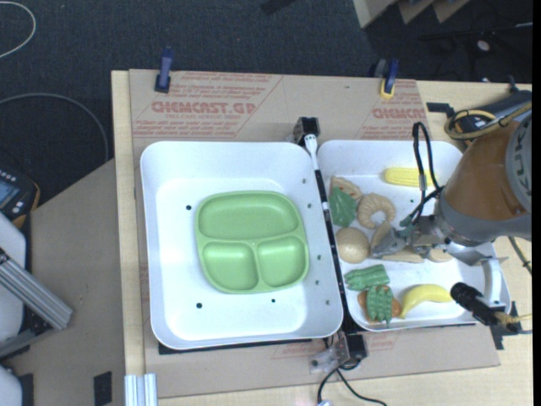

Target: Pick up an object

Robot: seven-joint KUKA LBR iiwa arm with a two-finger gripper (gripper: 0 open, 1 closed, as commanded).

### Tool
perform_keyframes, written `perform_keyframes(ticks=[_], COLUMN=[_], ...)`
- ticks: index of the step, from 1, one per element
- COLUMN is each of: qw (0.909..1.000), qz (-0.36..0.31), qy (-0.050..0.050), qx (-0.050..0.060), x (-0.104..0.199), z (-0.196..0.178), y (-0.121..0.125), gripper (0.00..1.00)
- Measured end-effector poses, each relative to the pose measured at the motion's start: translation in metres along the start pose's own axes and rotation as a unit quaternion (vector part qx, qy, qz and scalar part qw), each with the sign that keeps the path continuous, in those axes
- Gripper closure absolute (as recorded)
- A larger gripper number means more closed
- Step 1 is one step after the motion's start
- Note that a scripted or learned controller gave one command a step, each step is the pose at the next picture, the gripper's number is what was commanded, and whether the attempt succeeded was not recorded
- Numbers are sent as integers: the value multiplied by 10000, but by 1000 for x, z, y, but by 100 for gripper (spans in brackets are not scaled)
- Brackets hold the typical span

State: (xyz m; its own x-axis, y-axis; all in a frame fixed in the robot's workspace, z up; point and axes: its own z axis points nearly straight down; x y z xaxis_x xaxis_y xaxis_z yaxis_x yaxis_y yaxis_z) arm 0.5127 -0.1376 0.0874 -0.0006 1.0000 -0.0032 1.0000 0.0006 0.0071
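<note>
The right bin (355,149) holds several toy foods: a yellow corn cob (404,176) at the back, a green leafy piece (342,205), a tan curled pastry (376,208), a beige round piece (352,245), a green pod (365,276), an orange and green vegetable (378,303) and a yellow banana (425,296) at the front. My gripper (390,245) is down low in the middle of this bin, just right of the beige round piece and below the pastry. The wrist and arm hide whatever lies under it.
The left bin (169,227) carries a green three-part plate (252,241). A black divider rail (321,201) runs between the bins. The arm's orange band (486,176) hangs over the right bin's right side. Blue clamps (164,70) hold the board's back edge.
</note>
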Motion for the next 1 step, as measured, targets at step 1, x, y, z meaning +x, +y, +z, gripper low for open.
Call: perform_keyframes(ticks=[1], qw=[10000], qz=[-17], qy=[-1], qx=[-18], x=[41], z=[-1], y=[37], gripper=[0])
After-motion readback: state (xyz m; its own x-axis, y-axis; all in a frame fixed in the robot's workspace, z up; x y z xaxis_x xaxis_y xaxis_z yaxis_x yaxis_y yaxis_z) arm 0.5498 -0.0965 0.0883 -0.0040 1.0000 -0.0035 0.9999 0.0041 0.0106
